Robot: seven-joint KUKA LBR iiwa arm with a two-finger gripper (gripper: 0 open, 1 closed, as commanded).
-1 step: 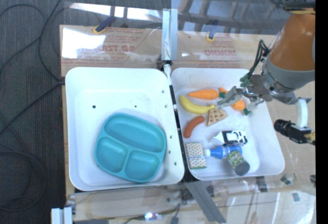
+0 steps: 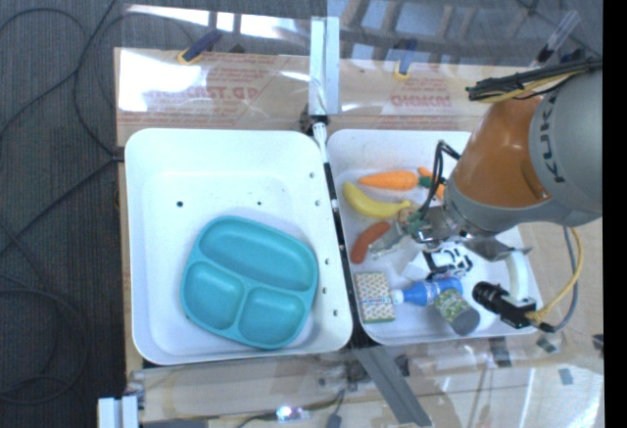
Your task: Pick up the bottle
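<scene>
the claw [image 2: 423, 232] hangs low over the middle of the right bin [image 2: 345, 150], under the grey and orange arm [image 2: 519, 162] that comes in from the right; it is too dark and cluttered to tell how far it is spread. nothing can be seen gripped in it.

the bottle [image 2: 423, 295] lies on its side near the front wall of the right bin, just below the claw and apart from it. it is a small blue bottle with a white cap pointing left. its cap end is just beside a small patterned box [image 2: 373, 297], which lies flat at the bin's front left corner. at the bottle's other end, touching or nearly so, is a green and grey cylinder [image 2: 456, 310], tilted toward the front right.

further back in the same bin, a yellow banana [image 2: 368, 202] lies left of the claw, with an orange carrot [image 2: 387, 180] just behind it and a reddish sausage [image 2: 369, 238] in front of it. a white and black patterned piece [image 2: 449, 261] sits just right of the claw, between it and the bottle.

the left bin [image 2: 147, 220] holds a teal divided plate [image 2: 251, 281], with three compartments, lying toward the front. both bins sit side by side on the desk [image 2: 157, 83], and cables run across the dark carpet [image 2: 78, 24] around it.
</scene>
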